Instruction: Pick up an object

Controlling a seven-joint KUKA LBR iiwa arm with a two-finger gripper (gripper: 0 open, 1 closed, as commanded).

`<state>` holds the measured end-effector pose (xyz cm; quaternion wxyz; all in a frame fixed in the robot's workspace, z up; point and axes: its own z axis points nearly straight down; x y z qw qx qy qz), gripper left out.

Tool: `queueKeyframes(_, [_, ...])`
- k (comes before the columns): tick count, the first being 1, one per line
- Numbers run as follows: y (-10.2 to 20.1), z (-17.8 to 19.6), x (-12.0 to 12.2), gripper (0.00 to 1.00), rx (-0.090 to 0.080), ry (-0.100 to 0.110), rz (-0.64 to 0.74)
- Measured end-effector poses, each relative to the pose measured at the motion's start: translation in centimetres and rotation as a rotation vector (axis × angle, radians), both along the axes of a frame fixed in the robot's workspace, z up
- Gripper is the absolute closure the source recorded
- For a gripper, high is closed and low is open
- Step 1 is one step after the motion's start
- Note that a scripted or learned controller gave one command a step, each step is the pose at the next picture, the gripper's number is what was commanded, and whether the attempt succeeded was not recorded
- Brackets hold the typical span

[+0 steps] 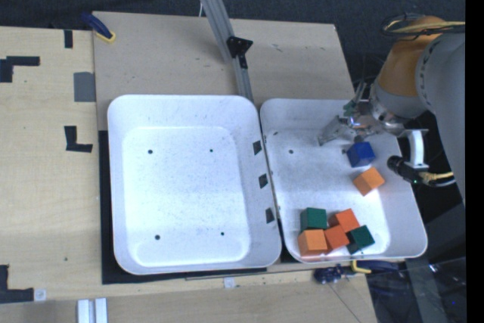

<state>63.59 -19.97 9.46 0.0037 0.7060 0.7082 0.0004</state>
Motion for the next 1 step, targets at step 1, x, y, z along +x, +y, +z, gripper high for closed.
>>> queueKeyframes(1, [0.13,0.73,-0.19,1.0,0.002,0.008,0.001])
